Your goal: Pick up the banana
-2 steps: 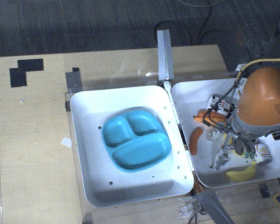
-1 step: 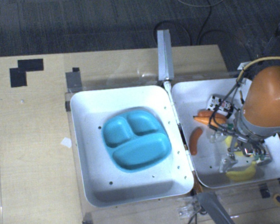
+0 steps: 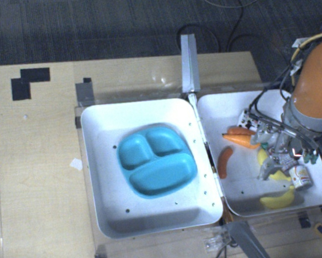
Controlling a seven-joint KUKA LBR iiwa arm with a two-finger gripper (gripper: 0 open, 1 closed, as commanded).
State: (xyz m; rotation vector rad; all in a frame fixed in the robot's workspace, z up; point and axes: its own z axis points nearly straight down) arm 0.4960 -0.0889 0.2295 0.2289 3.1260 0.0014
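The banana [image 3: 278, 200] is a yellow curved fruit lying near the front wall of the right bin [image 3: 238, 197]. My gripper [image 3: 273, 163] is low in that bin, just behind the banana, and sits over another yellow object [image 3: 281, 176] that it partly hides. The view does not show whether the gripper touches that object. The grey arm with its orange band [image 3: 317, 81] comes in from the right.
An orange carrot [image 3: 238, 139] and a reddish sausage [image 3: 225, 162] lie in the left half of the right bin. A small white container [image 3: 302, 177] lies beside the gripper on the right. The left bin [image 3: 110, 218] holds a blue divided tray [image 3: 156, 159].
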